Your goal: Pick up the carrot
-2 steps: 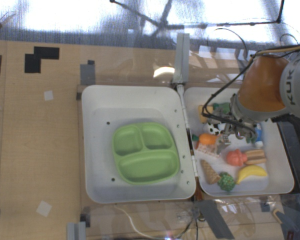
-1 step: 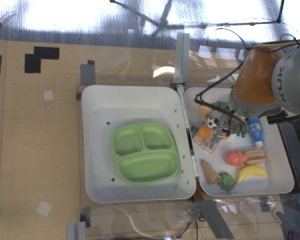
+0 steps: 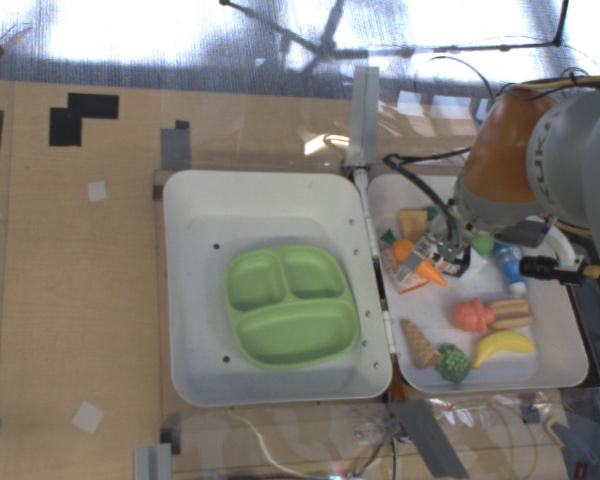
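The arm (image 3: 540, 158) reaches in from the right and bends down over the right bin (image 3: 570, 368), its orange band bulking large above the toys. Its gripper (image 3: 442, 253) sits low at the left part of that bin, right on top of the carrot (image 3: 420, 264), an orange wedge with a green tip that lies slantwise near the bin's left wall. From where I stand I cannot tell how the pincer is set; the wrist hides it.

Around the carrot lie a tan block (image 3: 412, 222) just behind it and a red-and-white packet (image 3: 402, 278) touching it underneath. A blue bottle (image 3: 508, 268) lies to the right of the gripper. Nearer the front are a pink toy (image 3: 471, 315), a hot dog (image 3: 512, 312) beside it, a banana (image 3: 504, 347), an ice cream cone (image 3: 418, 342) and a broccoli (image 3: 454, 364).

The left bin (image 3: 195, 268) holds a green divided plate (image 3: 293, 304), lying flat, well apart from the gripper.
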`<action>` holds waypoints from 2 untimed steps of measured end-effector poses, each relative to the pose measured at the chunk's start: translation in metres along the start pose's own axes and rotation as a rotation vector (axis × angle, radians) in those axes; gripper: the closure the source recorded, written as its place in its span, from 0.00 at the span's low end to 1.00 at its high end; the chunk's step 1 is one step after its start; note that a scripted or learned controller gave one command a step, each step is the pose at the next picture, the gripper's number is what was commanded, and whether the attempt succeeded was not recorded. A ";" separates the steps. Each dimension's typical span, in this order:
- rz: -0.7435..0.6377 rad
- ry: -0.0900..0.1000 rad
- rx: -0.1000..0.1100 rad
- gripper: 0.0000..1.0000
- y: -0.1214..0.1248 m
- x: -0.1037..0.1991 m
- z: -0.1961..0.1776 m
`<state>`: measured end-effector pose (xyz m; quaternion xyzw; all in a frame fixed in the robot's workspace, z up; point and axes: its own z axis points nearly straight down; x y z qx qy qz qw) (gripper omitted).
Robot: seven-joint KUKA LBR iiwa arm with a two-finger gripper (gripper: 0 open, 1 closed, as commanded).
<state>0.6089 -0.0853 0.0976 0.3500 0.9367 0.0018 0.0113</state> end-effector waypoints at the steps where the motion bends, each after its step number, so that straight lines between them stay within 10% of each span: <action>1: -0.010 -0.006 -0.010 1.00 0.006 -0.001 -0.015; 2: 0.217 0.011 0.005 1.00 0.063 0.021 -0.090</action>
